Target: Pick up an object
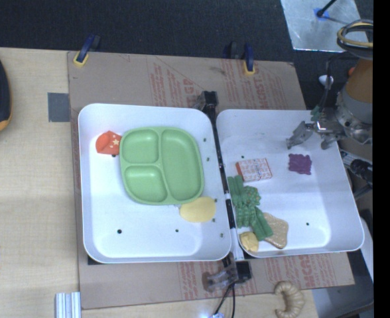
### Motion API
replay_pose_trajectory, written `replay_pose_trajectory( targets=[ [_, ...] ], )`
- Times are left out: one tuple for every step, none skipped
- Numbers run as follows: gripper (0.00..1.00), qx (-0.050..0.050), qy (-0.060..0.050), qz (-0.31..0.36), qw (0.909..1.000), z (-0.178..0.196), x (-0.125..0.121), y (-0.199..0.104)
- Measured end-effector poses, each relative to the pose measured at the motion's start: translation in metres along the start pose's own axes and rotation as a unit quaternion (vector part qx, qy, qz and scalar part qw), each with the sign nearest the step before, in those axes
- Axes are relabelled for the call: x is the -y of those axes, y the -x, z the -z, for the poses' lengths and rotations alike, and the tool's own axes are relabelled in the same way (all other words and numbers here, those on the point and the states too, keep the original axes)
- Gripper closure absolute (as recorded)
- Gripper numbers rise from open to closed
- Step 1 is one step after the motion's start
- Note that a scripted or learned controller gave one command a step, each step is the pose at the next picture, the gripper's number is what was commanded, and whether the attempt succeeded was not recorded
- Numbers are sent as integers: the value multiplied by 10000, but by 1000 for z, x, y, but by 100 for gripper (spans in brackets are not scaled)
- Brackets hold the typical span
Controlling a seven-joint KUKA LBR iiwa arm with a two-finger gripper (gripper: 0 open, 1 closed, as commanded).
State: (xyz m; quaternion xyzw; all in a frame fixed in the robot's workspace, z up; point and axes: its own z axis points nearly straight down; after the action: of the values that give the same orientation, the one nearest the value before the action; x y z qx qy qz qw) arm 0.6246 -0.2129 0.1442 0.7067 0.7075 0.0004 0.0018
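Tabletop: pale wood tabletop (29, 197) with a brown cardboard sheet (182, 78) clamped at its far edge; two white bins sit on the sheet side by side.
Tool: the tool (312, 132) hangs over the far right corner of the right bin (327, 217); its fingers look spread apart, with nothing between them.
Nearest object: a small purple piece (300, 163) lies just beside the tool, toward the near edge, apart from other things.
Risk: I judge the tool may close beside the purple piece, because the piece is flat and low, and the fingers may slide over it.
Second risk: the bin wall is near, so a low approach could knock the rim.
Other things, right bin: a red-and-white card (254, 170), a green leafy toy (247, 207) and a tan biscuit shape (274, 230) crowd the left side and near edge.
Left bin: the left bin (102, 237) holds a green divided plate (162, 165), a red piece (107, 142) and a yellow piece (198, 210).
In the way: nothing stands between tool and purple piece.
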Motion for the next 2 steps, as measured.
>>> replay_pose_trajectory(
  targets=[
    [0, -9, -46, 11, 10000, -13, 15, -1],
    [0, -13, -56, 18, 10000, -55, 27, -2]
  ],
)
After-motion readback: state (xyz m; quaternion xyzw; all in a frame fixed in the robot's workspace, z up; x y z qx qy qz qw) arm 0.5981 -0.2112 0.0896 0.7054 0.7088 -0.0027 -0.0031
